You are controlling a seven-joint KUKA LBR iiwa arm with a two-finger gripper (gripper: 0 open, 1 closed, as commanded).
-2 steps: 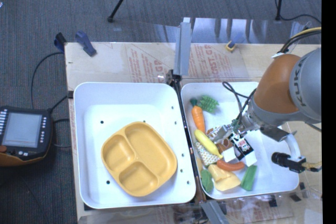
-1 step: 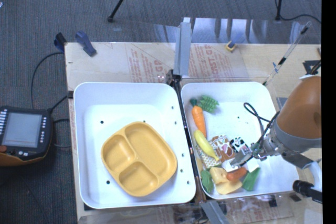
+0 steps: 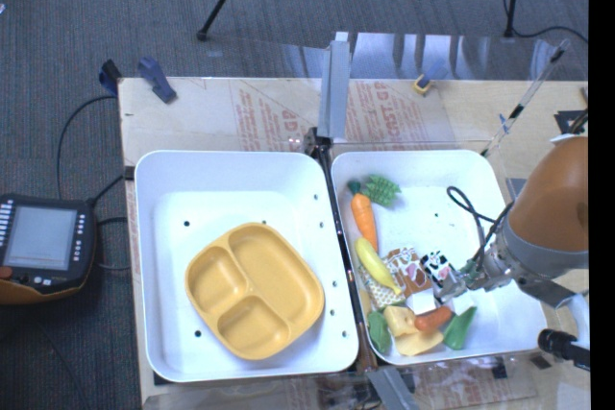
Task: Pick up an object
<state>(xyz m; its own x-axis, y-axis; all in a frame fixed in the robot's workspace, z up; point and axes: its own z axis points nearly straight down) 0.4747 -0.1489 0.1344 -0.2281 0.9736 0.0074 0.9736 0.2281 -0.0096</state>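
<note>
The right bin (image 3: 423,170) holds a heap of toy foods in its near-left part. An orange carrot (image 3: 364,218) with green leaves (image 3: 380,189) lies toward the far side, and a yellow banana (image 3: 376,266) lies beside it. Nearer are a brown-and-white piece (image 3: 407,270), a black-and-white spotted piece (image 3: 437,265), a red piece (image 3: 434,318), a green pepper (image 3: 459,327) and a yellow slice (image 3: 411,341). My gripper (image 3: 463,284) reaches in from the right, low over the heap, just right of the spotted piece. The grey wrist hides its tip.
The left bin (image 3: 173,187) holds a yellow divided plate (image 3: 254,290). A black cable (image 3: 468,209) loops over the right bin's floor. A grey post (image 3: 333,91) stands behind the bins. A teach pendant (image 3: 43,245) sits off the bench at the left.
</note>
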